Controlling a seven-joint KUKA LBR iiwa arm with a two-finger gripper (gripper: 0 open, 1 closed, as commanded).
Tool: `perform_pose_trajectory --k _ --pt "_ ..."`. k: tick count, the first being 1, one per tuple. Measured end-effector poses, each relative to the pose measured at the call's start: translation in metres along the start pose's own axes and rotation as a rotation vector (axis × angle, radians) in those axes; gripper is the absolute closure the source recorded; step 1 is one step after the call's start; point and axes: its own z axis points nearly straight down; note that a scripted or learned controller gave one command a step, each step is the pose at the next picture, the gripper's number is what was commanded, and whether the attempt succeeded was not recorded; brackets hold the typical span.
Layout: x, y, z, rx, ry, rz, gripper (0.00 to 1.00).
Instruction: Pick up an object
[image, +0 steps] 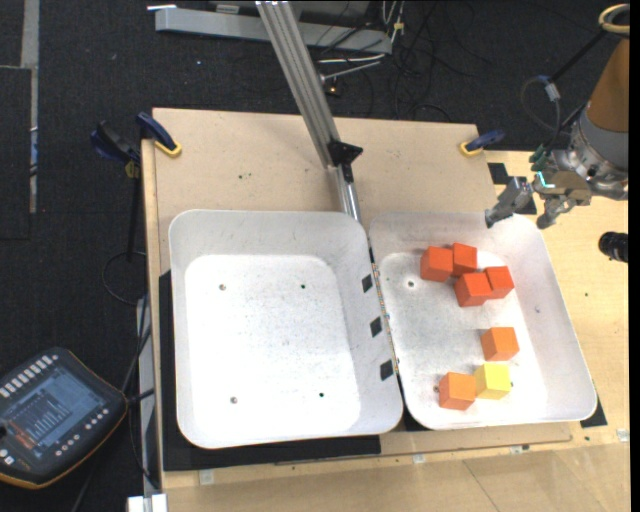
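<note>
gripper (527, 208) fingers apart, holds nothing | over right bin (560, 300) top edge | arm cut off at frame rt | 6 blocks (470, 275) in bin

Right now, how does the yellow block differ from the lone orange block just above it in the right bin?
The yellow block is pale yellow; the lone orange block is orange. The yellow block touches another orange block on its left, while the lone orange block stands apart from every other block. The yellow block lies nearer the bin's lower rim; the lone orange block sits closer to mid-bin. Both are small cubes of similar size resting flat in the right bin.
</note>
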Motion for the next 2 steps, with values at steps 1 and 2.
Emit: perform_pose_trajectory --k 1,2 --pt "0.0 0.001 -0.003 -0.004 -0.002 -0.002 0.0" --pt "-0.007 -0.001 0.044 0.0 -0.001 0.003 0.0"
